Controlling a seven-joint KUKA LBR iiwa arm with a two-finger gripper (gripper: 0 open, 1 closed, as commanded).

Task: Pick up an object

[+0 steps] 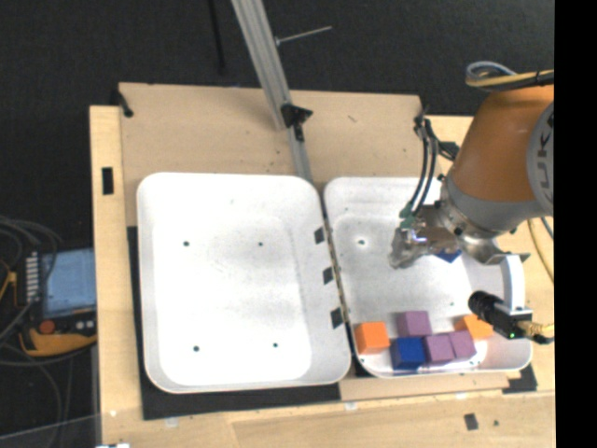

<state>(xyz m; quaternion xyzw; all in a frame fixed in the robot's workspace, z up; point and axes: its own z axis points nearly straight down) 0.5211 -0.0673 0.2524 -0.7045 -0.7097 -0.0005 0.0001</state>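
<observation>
Blocks crowd the near wall while the gripper hangs over bare floor

Blocks sit bunched along the near edge of the right bin, likely because they slid or were dropped there. That leaves them pressed together and hard to straddle. By count: two orange, one at the left end and one partly hidden at the right; one blue block; three purple, one behind and two side by side in front. Six in all. A scrap of blue also shows under the wrist, too hidden to name. The left bin lies beside it. The gripper hangs over the right bin's middle, apart from the cluster; whether its jaws are wide or narrow I cannot tell, and nothing is visibly held.
</observation>
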